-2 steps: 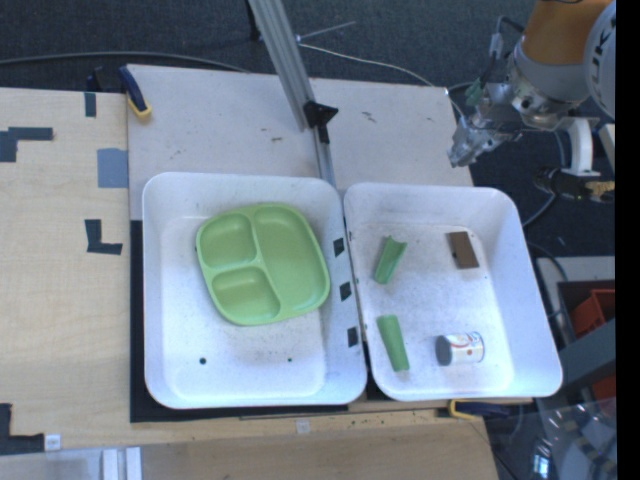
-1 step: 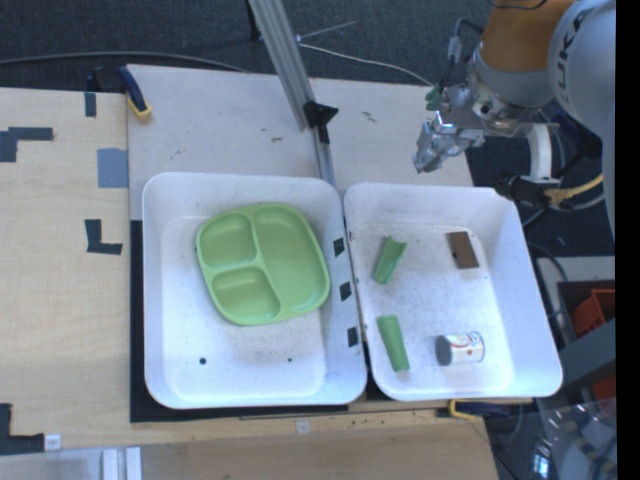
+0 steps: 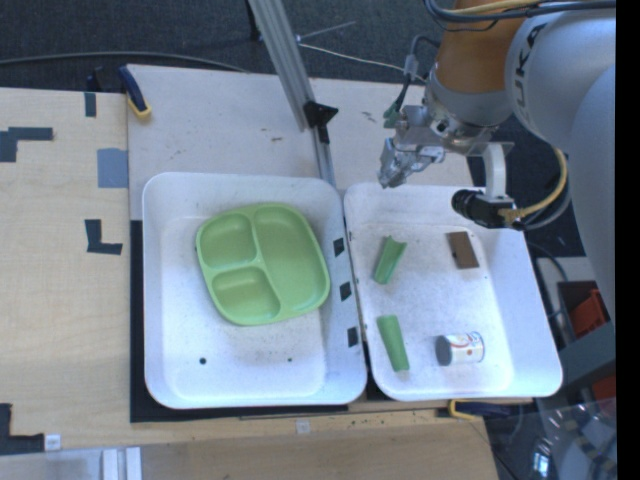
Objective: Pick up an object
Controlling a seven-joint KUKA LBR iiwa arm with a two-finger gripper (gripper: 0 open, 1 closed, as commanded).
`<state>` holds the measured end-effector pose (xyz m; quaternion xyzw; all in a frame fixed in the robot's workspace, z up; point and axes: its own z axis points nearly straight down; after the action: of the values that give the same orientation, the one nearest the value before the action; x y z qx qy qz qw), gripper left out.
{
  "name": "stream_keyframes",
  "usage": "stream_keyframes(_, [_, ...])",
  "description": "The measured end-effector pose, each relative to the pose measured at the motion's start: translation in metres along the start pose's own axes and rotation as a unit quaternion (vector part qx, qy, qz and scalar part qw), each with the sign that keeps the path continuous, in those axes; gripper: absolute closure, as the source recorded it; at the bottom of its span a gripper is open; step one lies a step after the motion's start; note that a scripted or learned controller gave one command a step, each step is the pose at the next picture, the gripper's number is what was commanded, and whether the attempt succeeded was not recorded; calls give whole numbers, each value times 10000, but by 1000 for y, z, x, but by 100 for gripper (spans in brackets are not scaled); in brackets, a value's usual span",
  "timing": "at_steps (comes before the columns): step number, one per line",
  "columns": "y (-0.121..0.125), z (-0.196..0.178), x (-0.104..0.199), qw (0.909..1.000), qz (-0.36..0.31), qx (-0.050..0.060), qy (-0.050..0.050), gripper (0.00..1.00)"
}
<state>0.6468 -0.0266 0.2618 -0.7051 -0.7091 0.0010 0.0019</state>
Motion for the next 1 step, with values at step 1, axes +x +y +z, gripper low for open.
stream_keyframes(1, [-21, 15, 49, 10000, 1, 0, 0, 100])
